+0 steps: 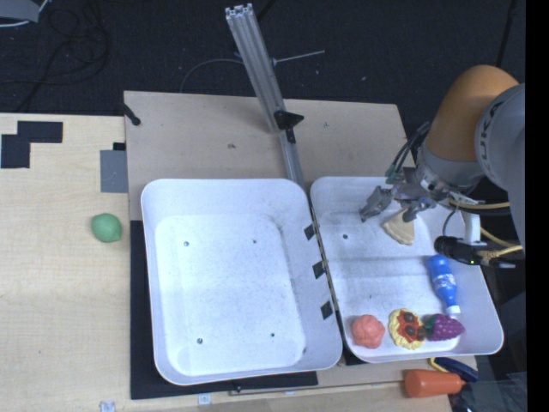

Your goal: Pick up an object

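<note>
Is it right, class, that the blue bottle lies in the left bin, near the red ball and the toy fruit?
Not quite. The camera view shows the blue bottle in the right bin, not the left. It does lie near the red ball and toy fruit.

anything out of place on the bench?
Two items lie outside the bins: a green ball on the bench left of the left bin, and an orange object just past the right bin's front edge.

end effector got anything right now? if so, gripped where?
Cannot tell. The end effector is low in the right bin, right beside a tan wedge-shaped object, but no object is visibly between its fingers.
</note>
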{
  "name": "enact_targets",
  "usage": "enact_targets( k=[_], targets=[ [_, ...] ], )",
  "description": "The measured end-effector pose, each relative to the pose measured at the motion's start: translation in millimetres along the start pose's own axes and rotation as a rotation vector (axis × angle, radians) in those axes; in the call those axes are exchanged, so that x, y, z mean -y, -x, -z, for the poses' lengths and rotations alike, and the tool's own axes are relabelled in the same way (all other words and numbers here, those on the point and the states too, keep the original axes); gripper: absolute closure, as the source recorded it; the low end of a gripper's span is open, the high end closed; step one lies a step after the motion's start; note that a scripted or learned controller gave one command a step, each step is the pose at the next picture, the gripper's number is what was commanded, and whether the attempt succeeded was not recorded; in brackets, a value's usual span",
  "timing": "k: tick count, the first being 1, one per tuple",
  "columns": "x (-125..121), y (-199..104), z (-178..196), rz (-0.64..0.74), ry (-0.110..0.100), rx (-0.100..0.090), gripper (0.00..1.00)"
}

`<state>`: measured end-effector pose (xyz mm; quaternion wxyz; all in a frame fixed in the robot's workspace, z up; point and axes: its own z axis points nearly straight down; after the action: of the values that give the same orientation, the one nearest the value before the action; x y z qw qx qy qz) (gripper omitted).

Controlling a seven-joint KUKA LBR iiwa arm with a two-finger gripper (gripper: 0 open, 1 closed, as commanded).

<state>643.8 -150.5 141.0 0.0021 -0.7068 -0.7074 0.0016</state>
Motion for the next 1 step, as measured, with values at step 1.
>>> enact_targets(
  k=[1],
  targets=[
    [-1.6,0.8,-47.9,0.000,0.009,0.003,0.00]
  ],
)
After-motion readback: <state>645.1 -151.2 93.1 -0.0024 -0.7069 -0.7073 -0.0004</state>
